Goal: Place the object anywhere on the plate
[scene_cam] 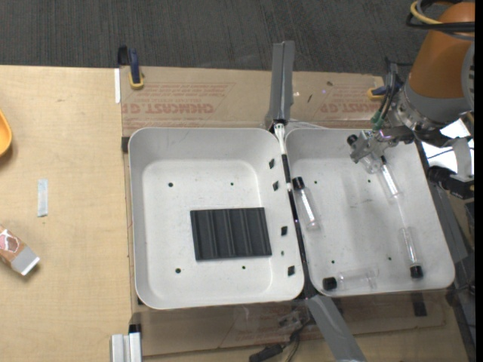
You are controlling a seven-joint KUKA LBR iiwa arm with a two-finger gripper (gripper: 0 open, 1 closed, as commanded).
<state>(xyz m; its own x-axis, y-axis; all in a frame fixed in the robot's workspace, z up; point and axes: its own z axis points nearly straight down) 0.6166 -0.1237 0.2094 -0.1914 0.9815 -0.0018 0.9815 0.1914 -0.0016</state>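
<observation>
In the right bin (434, 225), near its far edge, the end effector (367, 148) hangs low over the white floor. Spread or pressed together: cannot tell, as the wrist clutter hides it. The grey arm (441, 59) with its orange band comes in over the far right corner.

A clear tube (389, 181) lies slanted just below the end effector; touching or apart, cannot tell. Three more clear tubes with black ends lie in the same bin: along the left wall (306, 202), by the right wall (408, 249) and along the near wall (353, 280). The middle of that bin is open.

In the left bin (139, 202) a dark ribbed plate (230, 233) lies flat, a little toward the near edge, with bare white floor all round it.

The table (60, 127) is tan board. An orange item (4, 136) sits cut off at the left edge, with a small grey strip (42, 198) and a brown-and-white packet (16, 251) nearby. A blue-and-yellow clamp (134, 68) grips the far edge. Dark carpet (189, 13) lies beyond.
</observation>
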